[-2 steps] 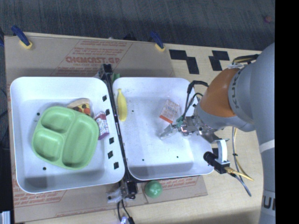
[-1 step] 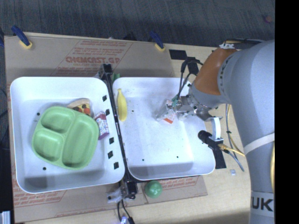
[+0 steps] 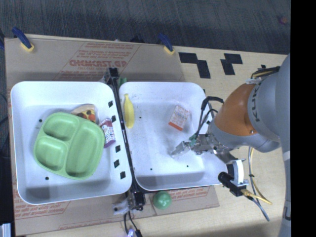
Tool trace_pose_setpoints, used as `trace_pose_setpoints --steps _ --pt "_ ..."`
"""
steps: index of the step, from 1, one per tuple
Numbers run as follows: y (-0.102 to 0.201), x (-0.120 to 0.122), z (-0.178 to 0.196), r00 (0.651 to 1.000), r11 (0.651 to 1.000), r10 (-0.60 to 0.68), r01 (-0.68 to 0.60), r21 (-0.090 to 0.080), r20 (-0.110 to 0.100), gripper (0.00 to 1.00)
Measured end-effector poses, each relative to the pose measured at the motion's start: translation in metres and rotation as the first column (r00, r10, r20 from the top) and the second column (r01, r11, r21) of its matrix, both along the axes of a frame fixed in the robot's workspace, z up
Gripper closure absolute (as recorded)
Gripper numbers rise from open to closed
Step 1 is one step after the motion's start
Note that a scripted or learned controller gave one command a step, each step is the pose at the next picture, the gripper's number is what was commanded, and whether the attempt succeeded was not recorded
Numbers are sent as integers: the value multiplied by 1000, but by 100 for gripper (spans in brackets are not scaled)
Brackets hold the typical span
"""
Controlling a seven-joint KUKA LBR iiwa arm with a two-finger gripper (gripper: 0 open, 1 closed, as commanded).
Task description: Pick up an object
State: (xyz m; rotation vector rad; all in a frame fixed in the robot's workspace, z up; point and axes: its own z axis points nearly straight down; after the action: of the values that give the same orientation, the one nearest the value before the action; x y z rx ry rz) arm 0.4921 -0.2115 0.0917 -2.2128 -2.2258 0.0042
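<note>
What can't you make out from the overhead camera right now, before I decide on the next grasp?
- Gripper in the right bin: blurred, its state unreadable; contact with the clear wrapper unclear.
- Packet: print too small to read.
- Item in the left bin: mostly hidden under the green tray.
- Arm: cut off by the right side.

A dark grey carpeted floor [image 3: 98, 9] runs along the far side, ribbed in fine lines; nearer lies a pale wooden bench top [image 3: 237, 221] covered largely by a printed brown cardboard sheet [image 3: 98, 58], held at its far edge by blue-and-yellow clamps [image 3: 22, 39]. Black square markers [image 3: 210, 63] sit on the bench, far right; the light is even and soft.
</note>
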Motion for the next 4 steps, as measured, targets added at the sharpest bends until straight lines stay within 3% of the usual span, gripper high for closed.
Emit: trace_pose_setpoints --steps 1,2,3,4 --pt "1 69 0 1000 1000 -1 1 1 3 0" --pt "24 -16 0 1000 1000 1 -1 1 -1 0" --pt "108 38 0 1000 1000 4 -4 1 1 0" --pt "56 95 0 1000 1000 -1 1 0 3 0"
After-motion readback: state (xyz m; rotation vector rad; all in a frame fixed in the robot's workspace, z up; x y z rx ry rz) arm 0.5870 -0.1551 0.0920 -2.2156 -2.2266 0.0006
